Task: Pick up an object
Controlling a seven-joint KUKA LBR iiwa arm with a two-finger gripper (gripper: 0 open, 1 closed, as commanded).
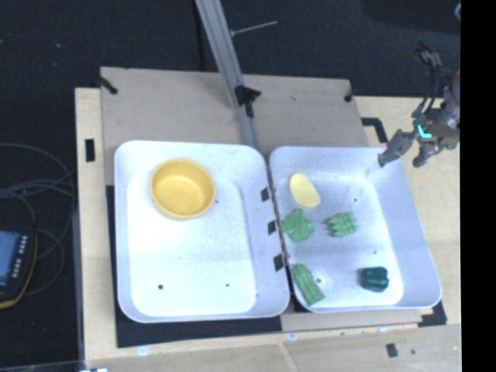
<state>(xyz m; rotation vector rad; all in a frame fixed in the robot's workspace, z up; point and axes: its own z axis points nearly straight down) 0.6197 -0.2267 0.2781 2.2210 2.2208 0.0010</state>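
Taking the strip where the two bins meet as my landmark, I am reading the scene from the left: well to the left of that strip, the yellow bowl [183,188] is sitting in the upper part of the left bin [186,285], alone there. Just right of the strip, the yellow piece [304,191] is lying highest, with a green lump [297,225] below it and a long green piece [308,284] lower again, hugging the strip. Farther right, a small ridged green piece [341,225] and a dark green pepper [373,279] are resting on the floor of the right bin [403,231]. Farthest from the strip, past that bin's upper right corner, I am hovering my gripper [408,150] with its fingers spread apart and nothing between them. So I judge the task barely begun: nothing is lifted, and choosing, descending, closing and raising are all left.
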